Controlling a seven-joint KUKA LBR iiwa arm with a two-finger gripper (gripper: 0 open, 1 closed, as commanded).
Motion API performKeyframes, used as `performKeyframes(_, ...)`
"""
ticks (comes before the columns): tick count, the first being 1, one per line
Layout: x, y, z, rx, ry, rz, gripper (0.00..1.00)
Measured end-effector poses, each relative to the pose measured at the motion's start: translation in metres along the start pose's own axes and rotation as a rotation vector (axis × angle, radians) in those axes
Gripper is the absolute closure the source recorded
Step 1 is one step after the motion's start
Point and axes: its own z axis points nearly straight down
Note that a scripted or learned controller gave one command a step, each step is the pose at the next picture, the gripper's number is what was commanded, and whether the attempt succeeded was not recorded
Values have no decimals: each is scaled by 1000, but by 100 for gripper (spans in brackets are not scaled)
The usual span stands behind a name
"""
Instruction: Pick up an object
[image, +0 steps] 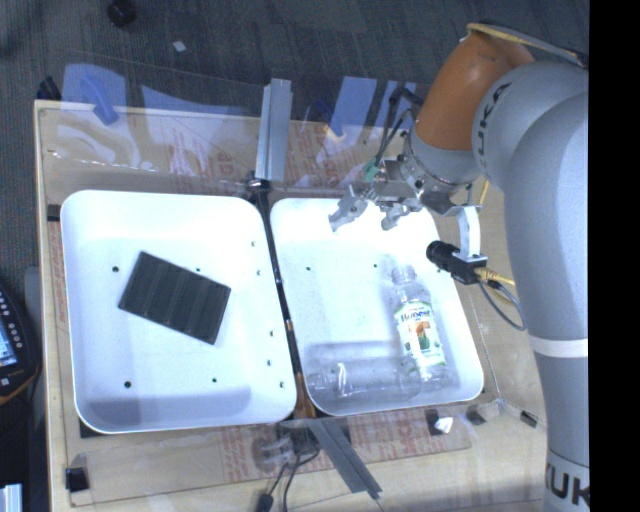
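My gripper (368, 213): fingers spread apart, nothing between them, above the far edge of the right bin (305, 300).
Labelled bottle (415, 325): lay below me, nearer the bin's front.
Clear bottle (362, 374): beyond that, along the front wall.
Dark pad (175, 297): well off, in the left bin (90, 215).

The arm (545, 230) is showing a broad, smooth grey casing with a white ring around it lower down and dark lettering near the bottom. An orange band (460, 90) is capping the wrist. The tool (368, 212) is showing pale metal fingers, with thin cables and a black fitting trailing beside it.
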Motion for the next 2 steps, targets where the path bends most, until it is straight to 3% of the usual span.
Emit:
performKeyframes(1,-55,-28,59,-1,-1,71,0)
performKeyframes(2,-49,-86,51,-2,-1,136,0)
